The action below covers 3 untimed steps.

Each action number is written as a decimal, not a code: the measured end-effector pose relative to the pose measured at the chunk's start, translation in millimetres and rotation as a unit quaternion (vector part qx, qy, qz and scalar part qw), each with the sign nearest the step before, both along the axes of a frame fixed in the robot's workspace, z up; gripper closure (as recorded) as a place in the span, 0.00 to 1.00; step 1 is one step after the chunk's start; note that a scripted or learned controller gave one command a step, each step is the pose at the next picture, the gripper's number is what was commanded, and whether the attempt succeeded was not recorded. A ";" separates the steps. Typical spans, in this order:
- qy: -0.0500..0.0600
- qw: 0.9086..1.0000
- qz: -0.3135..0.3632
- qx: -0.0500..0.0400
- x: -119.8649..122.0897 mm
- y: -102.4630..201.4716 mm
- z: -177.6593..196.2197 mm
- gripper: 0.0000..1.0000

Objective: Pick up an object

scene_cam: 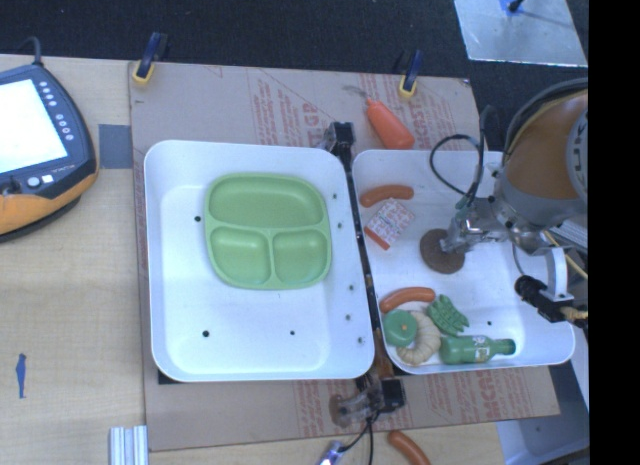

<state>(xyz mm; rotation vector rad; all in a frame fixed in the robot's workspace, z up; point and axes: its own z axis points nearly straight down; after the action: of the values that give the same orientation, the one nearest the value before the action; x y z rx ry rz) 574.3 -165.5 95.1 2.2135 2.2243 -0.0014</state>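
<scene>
Gripper hangs low in the right-hand shallow white bin, just beside a round brown disc; whether it's apart or together, can't tell.

Grey arm, orange band, looped black cable; metal hand, dark round tip

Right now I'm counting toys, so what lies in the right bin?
In the right bin: two sausages, a red-and-white packet, a brown disc, a green bottle and green toys. The arm covers its right part.
</scene>
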 end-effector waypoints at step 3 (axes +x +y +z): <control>-0.001 1.000 -0.001 0.001 80.2 9.6 -0.1 0.00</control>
<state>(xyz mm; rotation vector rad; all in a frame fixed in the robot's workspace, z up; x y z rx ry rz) 654.5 -155.9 94.9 2.2150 2.2236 0.0023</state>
